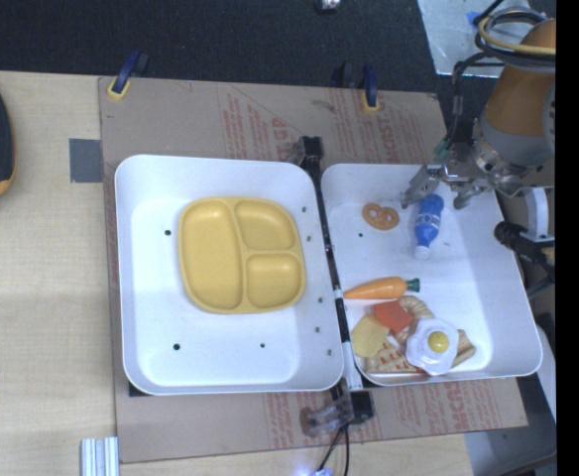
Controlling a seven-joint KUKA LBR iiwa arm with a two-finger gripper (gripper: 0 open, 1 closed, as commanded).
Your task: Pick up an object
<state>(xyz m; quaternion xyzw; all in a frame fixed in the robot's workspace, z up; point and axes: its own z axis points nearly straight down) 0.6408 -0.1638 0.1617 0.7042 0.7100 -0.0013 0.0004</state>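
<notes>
A fixed overhead camera looks down at a slant on two shallow white plastic bins set side by side on a cardboard-covered bench. The left bin point(141, 266) holds a yellow three-compartment plastic tray point(240, 254) lying flat near its centre. The right bin point(498, 296) holds the toy food: a small blue plastic bottle with a white cap point(426, 224) lying in the upper part, a brown pretzel point(380, 216) just to its left, an orange carrot with a green top point(379, 288) lower down, and a cluster in the near corner with a fried egg point(436, 343) on top. The grey arm with its orange band reaches in from the right, and its two-finger gripper point(446, 181) hangs just above the upper end of the bottle with the jaws spread wide, one finger to each side and nothing between them. The step in hand appears to be the descent onto the bottle. To do it well, the fingers should straddle the bottle's narrow body across its width, not along its length, go low enough to grip below its rounded top, stay clear of the pretzel and the bin's far wall, and close only once the body sits squarely between them
</notes>
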